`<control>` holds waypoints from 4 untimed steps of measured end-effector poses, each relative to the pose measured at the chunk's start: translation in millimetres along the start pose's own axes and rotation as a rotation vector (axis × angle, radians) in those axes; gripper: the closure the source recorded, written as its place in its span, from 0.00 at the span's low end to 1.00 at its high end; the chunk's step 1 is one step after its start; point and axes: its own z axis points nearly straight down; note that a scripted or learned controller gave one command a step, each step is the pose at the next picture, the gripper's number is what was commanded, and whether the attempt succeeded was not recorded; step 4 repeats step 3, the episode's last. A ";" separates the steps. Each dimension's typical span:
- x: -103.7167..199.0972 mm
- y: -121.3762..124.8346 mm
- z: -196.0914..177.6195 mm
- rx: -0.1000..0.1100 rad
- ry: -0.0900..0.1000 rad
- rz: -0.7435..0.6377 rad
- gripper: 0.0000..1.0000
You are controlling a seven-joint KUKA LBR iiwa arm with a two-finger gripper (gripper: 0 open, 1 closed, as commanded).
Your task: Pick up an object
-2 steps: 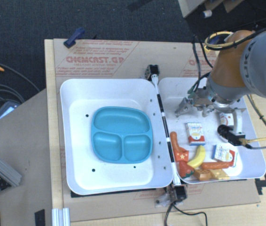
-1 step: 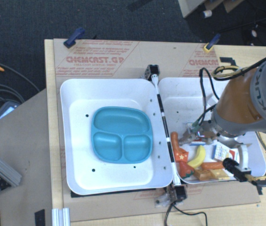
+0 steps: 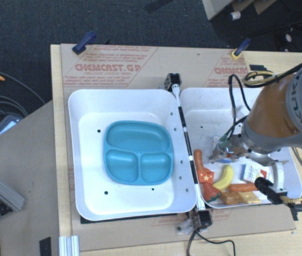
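The right bin (image 3: 204,108) holds a pile of small toy foods near its front: a yellow banana (image 3: 224,177), a red-orange pepper-like piece (image 3: 198,164), a red block with a yellow star (image 3: 207,176), an orange carrot-like stick (image 3: 241,187), a tan piece (image 3: 247,197) and a white-and-blue packet (image 3: 250,172). My gripper (image 3: 221,152) reaches down into this bin just behind the banana, its metal tip low over the bin floor. The orange-banded wrist (image 3: 271,116) hides the bin's right middle.
The left bin (image 3: 84,143) contains a blue three-compartment plate (image 3: 138,152). A black divider clamp (image 3: 173,81) sits between the bins at the back. Blue (image 3: 84,41) and yellow-blue (image 3: 240,48) clips hold the cardboard bench top. Cables trail off the bench at left.
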 end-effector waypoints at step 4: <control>81.1 18.0 -168.1 -0.001 -0.001 -0.002 1.00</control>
